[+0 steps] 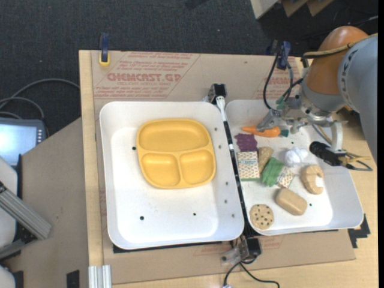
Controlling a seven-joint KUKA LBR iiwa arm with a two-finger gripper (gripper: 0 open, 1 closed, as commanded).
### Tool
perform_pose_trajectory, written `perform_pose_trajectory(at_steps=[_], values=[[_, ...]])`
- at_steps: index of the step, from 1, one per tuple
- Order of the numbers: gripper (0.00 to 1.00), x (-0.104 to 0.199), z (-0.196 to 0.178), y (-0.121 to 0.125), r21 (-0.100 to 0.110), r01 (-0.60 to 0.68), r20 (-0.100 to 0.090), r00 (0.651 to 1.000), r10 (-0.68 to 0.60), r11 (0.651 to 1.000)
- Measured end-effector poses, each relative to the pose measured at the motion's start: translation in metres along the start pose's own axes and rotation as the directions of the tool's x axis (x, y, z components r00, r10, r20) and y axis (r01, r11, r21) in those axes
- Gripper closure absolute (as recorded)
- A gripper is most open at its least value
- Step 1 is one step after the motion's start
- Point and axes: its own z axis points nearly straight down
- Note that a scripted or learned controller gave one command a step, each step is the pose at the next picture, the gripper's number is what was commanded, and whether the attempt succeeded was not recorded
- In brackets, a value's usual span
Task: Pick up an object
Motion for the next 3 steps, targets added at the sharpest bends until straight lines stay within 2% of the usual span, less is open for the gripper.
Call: perform_pose_trajectory(at_steps=[1, 2, 3], values=[[0.00, 0.000, -0.001, 0.023, -0.007, 0.002, 0.007, 1.000, -0.002, 1.000], [1.00, 0.000, -0.015, 0.025, -0.015, 0.002, 0.009, 1.000, -0.001, 1.000], [0.00, 0.001, -0.013, 0.024, -0.012, 0.002, 0.009, 1.000, -0.002, 1.000]])
